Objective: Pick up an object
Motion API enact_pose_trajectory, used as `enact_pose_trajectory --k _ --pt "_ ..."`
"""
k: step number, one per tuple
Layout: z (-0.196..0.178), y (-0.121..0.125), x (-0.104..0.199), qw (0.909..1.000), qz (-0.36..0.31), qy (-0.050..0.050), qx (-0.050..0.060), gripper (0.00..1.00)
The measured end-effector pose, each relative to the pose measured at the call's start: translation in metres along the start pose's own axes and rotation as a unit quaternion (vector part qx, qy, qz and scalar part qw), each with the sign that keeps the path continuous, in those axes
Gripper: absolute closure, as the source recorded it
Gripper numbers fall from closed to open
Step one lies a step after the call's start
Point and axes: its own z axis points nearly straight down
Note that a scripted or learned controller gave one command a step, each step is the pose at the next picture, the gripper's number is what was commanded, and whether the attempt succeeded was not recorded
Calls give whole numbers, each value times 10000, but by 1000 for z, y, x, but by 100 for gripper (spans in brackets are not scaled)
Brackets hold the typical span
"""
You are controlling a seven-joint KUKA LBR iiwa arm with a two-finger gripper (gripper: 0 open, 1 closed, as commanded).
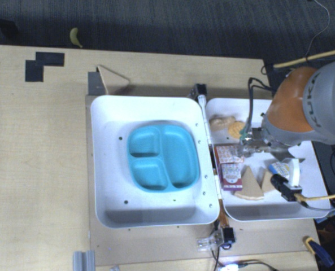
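The right bin (257, 212) holds several small objects. A pale bread-like piece (220, 121) and a yellow-orange item (235, 129) lie at its far left. A red and white packet (230, 166) lies along the left wall, with a tan wedge (249, 186) just below it. A blue and white item (282, 167) rests on the right side. My gripper (248, 145) hangs low over the middle of this bin, between the yellow-orange item and the packet. The wrist and arm (303, 106) cover much of the bin's right half.
The left bin (108, 151) holds a blue divided tray (161, 157). A black bar (200, 90) sits at the far end of the ridge between the bins. A yellow cable (325, 196) and black connector (285, 188) trail over the right bin's near corner.
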Motion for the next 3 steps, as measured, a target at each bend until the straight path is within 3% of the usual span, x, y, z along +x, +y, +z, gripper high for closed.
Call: enact_pose_trajectory --k 1,2,3 --pt "18 34 -67 9999 -6 2 101 100" --pt "18 34 -67 9999 -4 1 109 0" --pt "16 -26 -47 9999 0 15 109 0"
